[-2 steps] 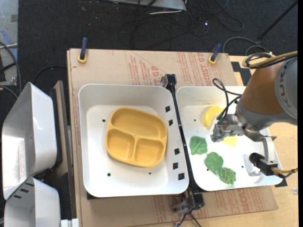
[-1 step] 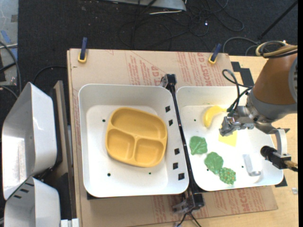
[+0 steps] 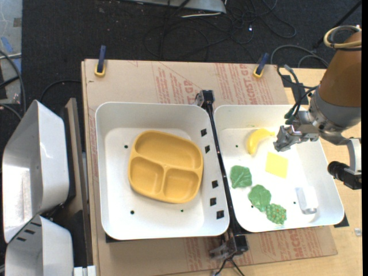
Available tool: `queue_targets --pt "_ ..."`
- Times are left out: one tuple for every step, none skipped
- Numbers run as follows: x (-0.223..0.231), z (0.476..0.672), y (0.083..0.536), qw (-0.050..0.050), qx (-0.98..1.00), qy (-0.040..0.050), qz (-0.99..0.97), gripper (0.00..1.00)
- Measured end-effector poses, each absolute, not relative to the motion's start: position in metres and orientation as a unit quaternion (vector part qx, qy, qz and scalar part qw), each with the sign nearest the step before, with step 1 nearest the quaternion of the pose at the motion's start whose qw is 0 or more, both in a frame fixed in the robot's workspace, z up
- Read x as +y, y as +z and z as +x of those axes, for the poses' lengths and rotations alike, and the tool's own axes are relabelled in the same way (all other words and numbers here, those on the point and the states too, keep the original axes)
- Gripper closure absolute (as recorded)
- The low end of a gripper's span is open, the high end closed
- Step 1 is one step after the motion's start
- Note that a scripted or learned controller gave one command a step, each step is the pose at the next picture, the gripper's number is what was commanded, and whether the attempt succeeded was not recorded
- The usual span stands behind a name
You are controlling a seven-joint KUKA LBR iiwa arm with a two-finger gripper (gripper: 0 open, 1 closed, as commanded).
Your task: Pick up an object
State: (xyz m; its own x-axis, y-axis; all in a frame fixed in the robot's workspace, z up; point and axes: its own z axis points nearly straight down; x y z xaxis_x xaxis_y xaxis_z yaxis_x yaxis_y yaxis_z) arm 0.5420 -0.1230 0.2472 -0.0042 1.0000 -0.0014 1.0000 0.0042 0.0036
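Note:
The right bin holds a yellow banana-shaped piece, a flat yellow square, three green leafy pieces and a small white-grey object. My gripper hangs over the upper part of this bin, just right of the banana piece and above the yellow square. Nothing shows between its fingers. The left bin carries a yellow compartment tray.
The bins sit on a cardboard sheet with clamps at its far edge. A black divider runs between the bins. White containers stand off to the left. Cables lie on the dark floor behind.

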Motion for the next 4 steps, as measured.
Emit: queue_targets --pt "-0.073 0.553 0.231 -0.002 0.710 -0.0010 0.704 1.00" --pt "-0.023 0.561 0.219 -0.002 0.710 -0.0013 0.704 1.00" --pt "0.028 0.576 0.232 0.000 0.710 0.0004 0.704 1.00" --pt "0.089 0.580 0.224 -0.001 0.711 -0.0005 0.704 1.00"
